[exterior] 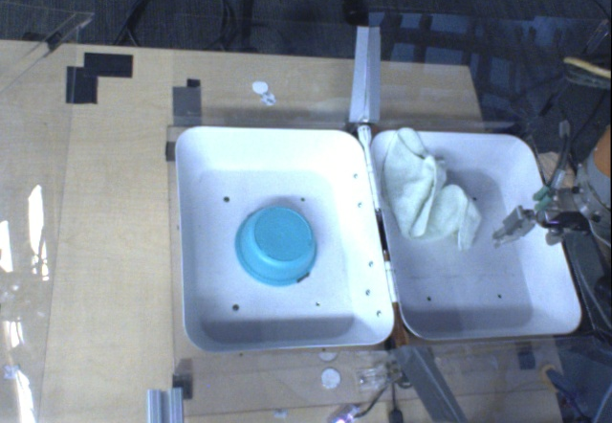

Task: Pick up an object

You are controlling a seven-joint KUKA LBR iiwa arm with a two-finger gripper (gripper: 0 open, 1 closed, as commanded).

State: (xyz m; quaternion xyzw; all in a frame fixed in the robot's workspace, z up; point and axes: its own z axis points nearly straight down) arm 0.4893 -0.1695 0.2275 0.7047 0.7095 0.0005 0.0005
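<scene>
White cloth lay crumpled in the right bin, just left of the gripper; can't tell the gripper's state. Soft, light, floppy: I'd pinch a raised fold. Further left, a rigid blue bowl sat upside down in the left bin. Nothing blocked the path.

blue bowl sits mid left bin, bare floor all round; crumpled cloth crowds right bin's upper left corner

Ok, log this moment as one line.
gripper: over right bin, right of cloth, holding nothing | bowl: left bin, upside down
</scene>
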